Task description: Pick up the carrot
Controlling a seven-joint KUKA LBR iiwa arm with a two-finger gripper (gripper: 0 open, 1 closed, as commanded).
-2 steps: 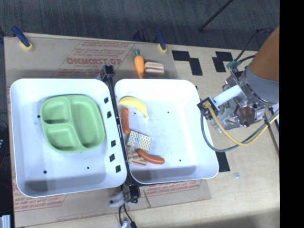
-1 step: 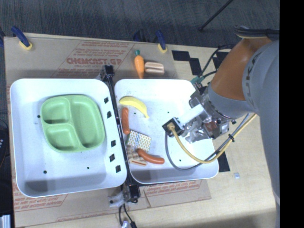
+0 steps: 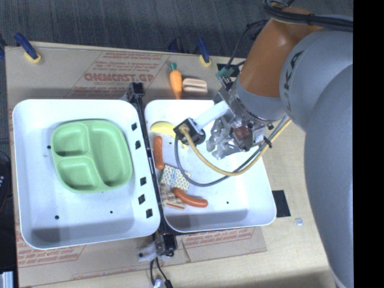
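Observation:
The carrot (image 3: 174,83), orange with a green top, lies on the cardboard just behind the back rim of the right bin (image 3: 258,209), outside it. My gripper (image 3: 221,141) hangs over the middle of the right bin, to the right of and nearer than the carrot, well apart from it. Nothing shows in the gripper. The grey arm with its orange band (image 3: 270,59) covers the bin's back right corner.
A tan and pink block (image 3: 195,86) lies right beside the carrot. The right bin holds a yellow piece (image 3: 161,128), two sausages (image 3: 158,152) (image 3: 192,200), a patterned packet (image 3: 174,177) and fries (image 3: 173,205). A green divided plate (image 3: 90,155) sits in the left bin (image 3: 30,221).

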